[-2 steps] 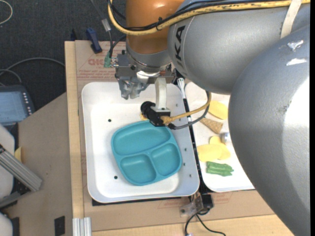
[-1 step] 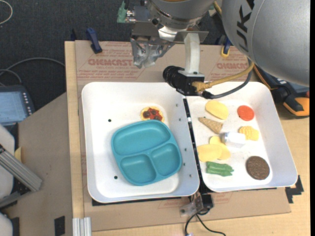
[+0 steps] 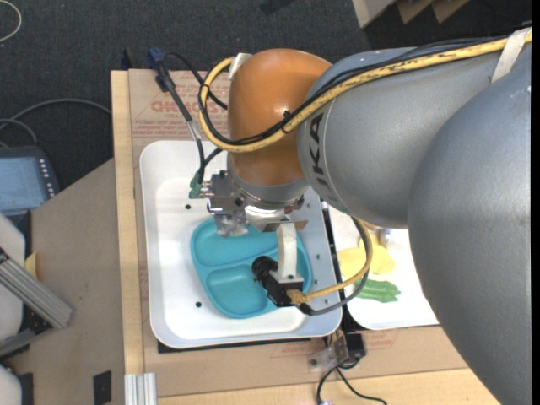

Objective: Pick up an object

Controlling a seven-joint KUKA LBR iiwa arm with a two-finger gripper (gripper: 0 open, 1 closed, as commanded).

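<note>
- Grey arm (image 3: 422, 133) reaching in from the right, wrist hanging over the left bin (image 3: 160, 226).
- Teal tray (image 3: 232, 277), two compartments, lying in that bin directly beneath the tool (image 3: 253, 226) and spreading toward the near edge; long axis roughly from far-left to near-right.
- Yellow and green pieces (image 3: 380, 277) in the right bin, off to the tool's right, partly hidden.
- Tool's state: cannot tell, hidden under the wrist; nothing seen gripped.
- Likely next: straight down onto the tray.

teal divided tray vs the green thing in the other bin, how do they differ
The teal divided plastic tray lies in the left white bin; the flat green leaf-like object lies in the right white bin. The tray is far larger. The tray sits directly under the hand; the green object lies off to its side. Both lie flat.
</note>
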